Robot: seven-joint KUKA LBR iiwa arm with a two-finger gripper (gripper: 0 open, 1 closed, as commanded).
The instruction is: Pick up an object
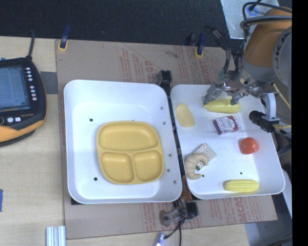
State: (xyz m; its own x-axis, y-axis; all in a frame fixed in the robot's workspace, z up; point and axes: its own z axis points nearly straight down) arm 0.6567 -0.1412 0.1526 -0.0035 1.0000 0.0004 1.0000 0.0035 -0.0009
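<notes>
Look at the right-hand shallow white plastic bin: your grey arm with the orange band comes in from three o'clock and hangs its two-finger gripper over the bin's twelve o'clock edge. The metal fingers stand spread, straddling the near end of a long pale yellow plastic piece that lies flat on the bin floor. You can see that piece right under the claw, but whether the fingers touch it you cannot tell, and it is not lifted.

Around the centre of that bin you have the other candidates. A pale yellow oval slab lies at ten o'clock, close to the wall shared with the neighbouring bin. A small red-and-white printed packet sits just below the long yellow piece, apart from it. A round red tomato-like ball rests at three o'clock. A beige pastry-shaped toy with a checked wrapper lies at seven o'clock, and a yellow corn-cob toy at five o'clock along the near wall.

The left-hand white bin holds a yellow three-compartment tray. At nine o'clock on the bench sits an orange-edged control pendant with a lit screen.
</notes>
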